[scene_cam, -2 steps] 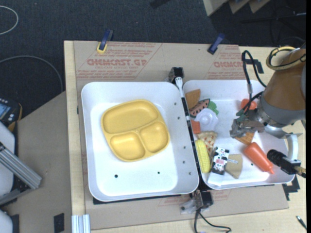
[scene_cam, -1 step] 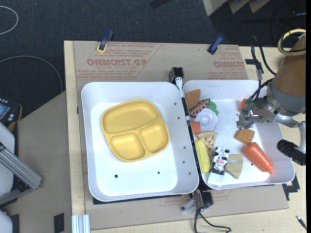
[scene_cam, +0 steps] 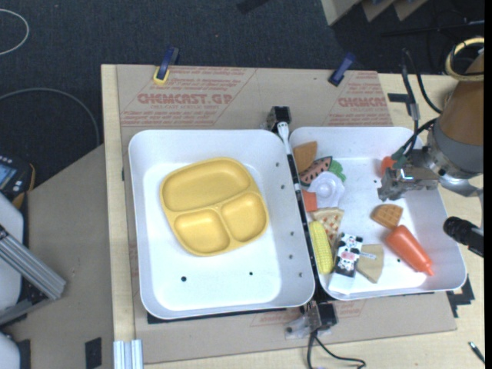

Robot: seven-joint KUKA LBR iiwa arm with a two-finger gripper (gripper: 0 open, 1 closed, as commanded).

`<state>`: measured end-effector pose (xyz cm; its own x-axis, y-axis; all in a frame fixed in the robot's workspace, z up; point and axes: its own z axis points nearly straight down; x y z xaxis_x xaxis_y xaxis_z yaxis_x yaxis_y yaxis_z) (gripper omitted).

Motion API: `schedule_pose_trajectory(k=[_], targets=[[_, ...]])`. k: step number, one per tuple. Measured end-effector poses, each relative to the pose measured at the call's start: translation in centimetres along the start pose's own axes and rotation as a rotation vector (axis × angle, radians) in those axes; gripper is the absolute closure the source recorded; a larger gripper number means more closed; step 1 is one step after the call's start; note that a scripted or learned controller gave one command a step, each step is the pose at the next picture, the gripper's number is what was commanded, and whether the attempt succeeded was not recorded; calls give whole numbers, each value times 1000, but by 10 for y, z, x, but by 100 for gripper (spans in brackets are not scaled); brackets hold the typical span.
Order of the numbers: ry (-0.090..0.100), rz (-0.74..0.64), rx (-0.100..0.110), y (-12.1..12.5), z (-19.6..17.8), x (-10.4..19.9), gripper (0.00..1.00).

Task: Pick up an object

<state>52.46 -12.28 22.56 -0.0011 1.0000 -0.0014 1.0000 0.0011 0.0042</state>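
Several small toys crowd the right bin (scene_cam: 453,261), and that crowding is the main risk here. Nearest the camera, along the bin's front, lie a corn cob (scene_cam: 320,246), a black-and-white cow (scene_cam: 348,254), a tan wedge (scene_cam: 372,261) and a carrot (scene_cam: 409,249). The cob, cow and wedge touch or nearly touch one another, so a descent there could catch two things at once or shove one against the wall. The carrot is tapered and smooth, and I judge it could squirt out of a pinch.

One step further back sits a brown bread-like piece (scene_cam: 387,215), apart from its neighbours, with a pizza slice (scene_cam: 329,221) to its left. The gripper (scene_cam: 399,177) hangs just behind and slightly right of the bread, near the bin's right side; a small red thing (scene_cam: 388,162) shows by its left edge, but I cannot tell whether it is a toy or part of the tool. Whether the gripper stands apart or together cannot be told from this slant, and nothing is visibly held.

The bread looks the likeliest target, being nearest and isolated. A miss could come from its low, rounded shape: the gripper may close above it or nudge it toward the carrot.

Further back lie a white disc (scene_cam: 326,185), a watermelon slice (scene_cam: 316,168) and an orange wedge (scene_cam: 305,153), bunched together by the divider. The left bin (scene_cam: 146,206) holds a yellow tray (scene_cam: 213,205).
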Motion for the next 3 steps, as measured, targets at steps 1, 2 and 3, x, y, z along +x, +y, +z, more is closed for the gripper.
schedule_pose_trajectory(k=[1,2,3], targets=[[4,-4,7,-2,9,58,100],[2,-4,1,0,-4,114,100],[3,-5,8,-5,7,173,100]])
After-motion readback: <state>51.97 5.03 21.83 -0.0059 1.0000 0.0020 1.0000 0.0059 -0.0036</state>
